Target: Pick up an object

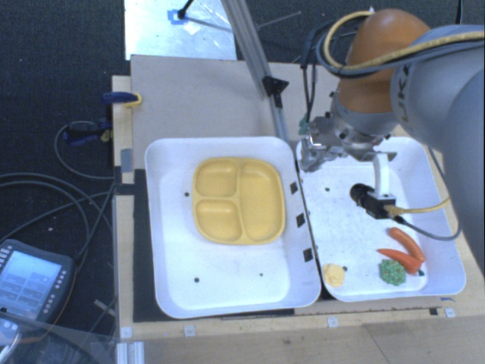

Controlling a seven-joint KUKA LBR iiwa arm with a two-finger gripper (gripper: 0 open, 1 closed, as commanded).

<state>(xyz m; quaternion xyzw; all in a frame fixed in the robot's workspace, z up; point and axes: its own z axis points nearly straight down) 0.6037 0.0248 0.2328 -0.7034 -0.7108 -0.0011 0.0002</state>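
Observation:
My gripper [312, 158] hangs over the far left corner of the right bin [345, 226], close to the divider between the bins. Along the right bin's near edge lie a small yellow food piece [333, 274], a green broccoli-like piece [392, 272] and two orange-red carrot-like sticks [405, 250]. All of these sit well toward the front of the bin, apart from the gripper. Nothing shows under the gripper.
The left bin [174, 279] holds a yellow divided plate [239, 200]. A slanted metal pole [254, 51] crosses the back of the bench. A black fitting with a yellow cable [371, 199] hangs off the wrist over the right bin.

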